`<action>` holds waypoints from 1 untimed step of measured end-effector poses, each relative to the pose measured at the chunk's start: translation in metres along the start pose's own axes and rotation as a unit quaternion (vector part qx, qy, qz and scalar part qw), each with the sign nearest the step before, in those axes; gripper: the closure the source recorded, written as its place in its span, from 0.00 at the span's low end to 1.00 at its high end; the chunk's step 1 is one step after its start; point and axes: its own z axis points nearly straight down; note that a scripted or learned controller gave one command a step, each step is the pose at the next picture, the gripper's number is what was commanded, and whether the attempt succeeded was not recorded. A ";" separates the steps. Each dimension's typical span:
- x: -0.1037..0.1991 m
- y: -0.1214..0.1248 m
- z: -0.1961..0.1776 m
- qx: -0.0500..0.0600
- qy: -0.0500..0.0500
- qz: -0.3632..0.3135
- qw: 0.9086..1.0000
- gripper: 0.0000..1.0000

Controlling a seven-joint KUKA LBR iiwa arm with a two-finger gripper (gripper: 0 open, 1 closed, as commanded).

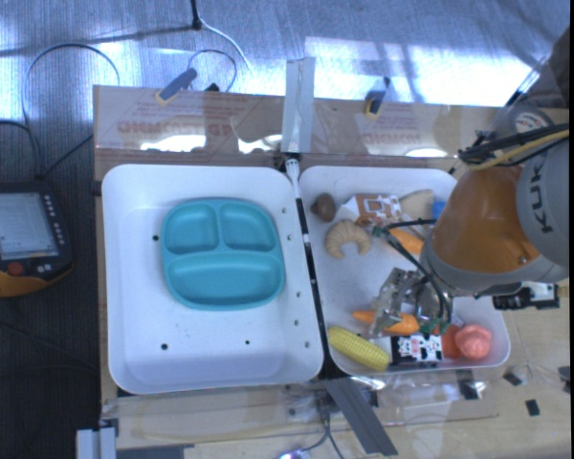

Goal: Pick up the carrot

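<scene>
— From where is the scene viewed?
— From above the tabletop, at a slant; both white bins are taken in whole, side by side.
— How near is the camera set?
— Far enough that floor and a handheld pendant are included at the left, the arm at the right.

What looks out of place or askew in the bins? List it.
Nothing is spilled or damaged. All the toy food is crowded into the right bin: croissant, corn cob and carrot under the gripper. The left bin holds a teal divided plate, sitting slightly askew.
</scene>
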 end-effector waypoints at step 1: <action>0.006 0.005 0.017 0.001 0.001 0.222 0.975 1.00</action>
